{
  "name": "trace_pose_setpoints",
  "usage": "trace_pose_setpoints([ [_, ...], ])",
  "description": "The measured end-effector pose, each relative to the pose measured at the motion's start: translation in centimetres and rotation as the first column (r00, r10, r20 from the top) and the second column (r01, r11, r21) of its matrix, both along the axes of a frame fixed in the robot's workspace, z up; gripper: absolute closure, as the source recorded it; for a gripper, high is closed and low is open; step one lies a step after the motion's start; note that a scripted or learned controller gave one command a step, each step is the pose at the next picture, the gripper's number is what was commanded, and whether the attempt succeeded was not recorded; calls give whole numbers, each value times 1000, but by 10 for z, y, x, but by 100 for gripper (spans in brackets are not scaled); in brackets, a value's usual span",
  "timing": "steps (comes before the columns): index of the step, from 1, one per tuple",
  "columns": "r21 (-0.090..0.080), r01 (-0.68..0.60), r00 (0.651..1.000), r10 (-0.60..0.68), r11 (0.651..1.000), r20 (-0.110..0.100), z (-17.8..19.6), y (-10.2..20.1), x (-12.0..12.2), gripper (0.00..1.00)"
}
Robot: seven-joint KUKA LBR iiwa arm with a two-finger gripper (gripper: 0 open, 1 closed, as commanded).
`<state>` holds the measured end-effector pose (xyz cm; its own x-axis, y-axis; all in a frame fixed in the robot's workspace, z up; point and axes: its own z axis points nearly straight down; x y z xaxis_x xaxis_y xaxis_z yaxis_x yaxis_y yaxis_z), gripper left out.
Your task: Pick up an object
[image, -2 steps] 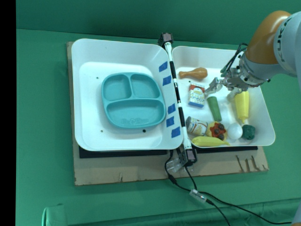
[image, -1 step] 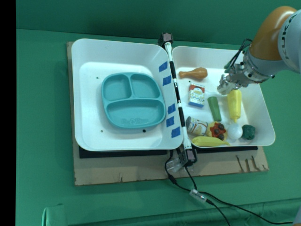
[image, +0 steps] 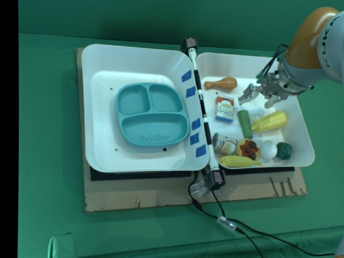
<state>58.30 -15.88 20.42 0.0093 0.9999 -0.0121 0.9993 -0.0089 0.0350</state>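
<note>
The green tabletop lies all round, with a cardboard sheet under both bins. My arm comes in from the upper right, orange band above the wrist. The left bin, well to the left of my hand, carries a teal divided plate in its middle; bare white floor rings the plate on every side. The right bin is the one under my hand. A black-and-white divider rod with blue tape squares runs between the bins, left of my hand.

My hand hovers over the upper middle of the right bin. Fingers spread partly open, nothing between them.

Candidate objects, largest first. Yellow squash-shaped piece just below my hand, slightly right. Yellow banana-like piece far below, along the bin's near wall. Green cylinder just below, slightly left, touching the yellow piece's end. Brown drumstick to my left, apart. Small carton below-left. Small can on its side, further below-left. Dark green lump, white ball and red-orange piece sit close together in the lower row.

Open floor: upper part of the bin around my hand and the right side beside the far wall. The lower row is crowded, pieces touching. Cables trail off the cardboard's front edge, well below.
</note>
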Motion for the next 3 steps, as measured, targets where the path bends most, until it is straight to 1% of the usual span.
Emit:
trace_pose_setpoints([
  [1, 4, -5, 1000, 5, 1000, -13, -17, 54, 24, 0],
  [2, -2, -1, 1000, 1, 1000, 3, 1, 51, 27, 100],
  [3, -3, -1, 1000, 1, 1000, 3, 1, 51, 27, 0],
])
